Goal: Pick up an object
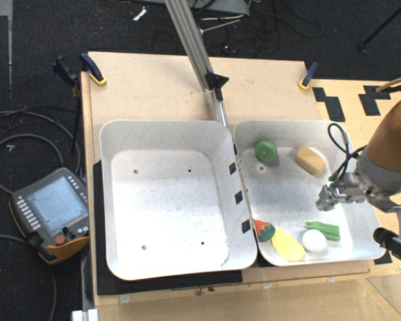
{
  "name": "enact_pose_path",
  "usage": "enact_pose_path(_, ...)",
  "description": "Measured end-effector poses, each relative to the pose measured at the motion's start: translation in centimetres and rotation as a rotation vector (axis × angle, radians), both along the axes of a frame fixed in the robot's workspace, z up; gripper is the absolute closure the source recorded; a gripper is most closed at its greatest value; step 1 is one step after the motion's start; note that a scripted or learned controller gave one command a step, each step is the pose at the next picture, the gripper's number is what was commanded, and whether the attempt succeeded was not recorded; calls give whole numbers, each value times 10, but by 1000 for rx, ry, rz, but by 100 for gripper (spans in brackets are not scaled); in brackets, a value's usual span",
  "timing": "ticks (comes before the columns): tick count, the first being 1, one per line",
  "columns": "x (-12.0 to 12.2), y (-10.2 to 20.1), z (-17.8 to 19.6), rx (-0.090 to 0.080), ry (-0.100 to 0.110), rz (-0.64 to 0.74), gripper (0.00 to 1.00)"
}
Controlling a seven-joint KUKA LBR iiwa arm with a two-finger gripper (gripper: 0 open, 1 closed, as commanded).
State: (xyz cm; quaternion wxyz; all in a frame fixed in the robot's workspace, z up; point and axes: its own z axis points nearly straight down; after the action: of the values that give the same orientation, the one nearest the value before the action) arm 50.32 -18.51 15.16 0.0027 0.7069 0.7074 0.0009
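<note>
My gripper (325,201) hangs over the right bin (281,186), toward its right side, above bare floor. A green round fruit (266,151) and a tan bread-like piece (311,160) lie near the bin's back. Along the front lie a green bumpy item (324,230), a white egg-shaped object (315,241), a yellow piece (288,247) and a small red and green item (264,231). The gripper sits between the tan piece and the green bumpy item, touching neither as far as I can see.
The left bin (167,199) sits beside the right one, sharing a middle rim. A slanted metal pole (194,45) crosses the bench's back. A teach pendant (50,209) lies off the bench at left. The arm's body (387,152) fills the right edge.
</note>
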Motion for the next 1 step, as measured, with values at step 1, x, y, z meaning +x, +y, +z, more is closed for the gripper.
enact_pose_path(1,-8,2,52,0,-1,1,100)
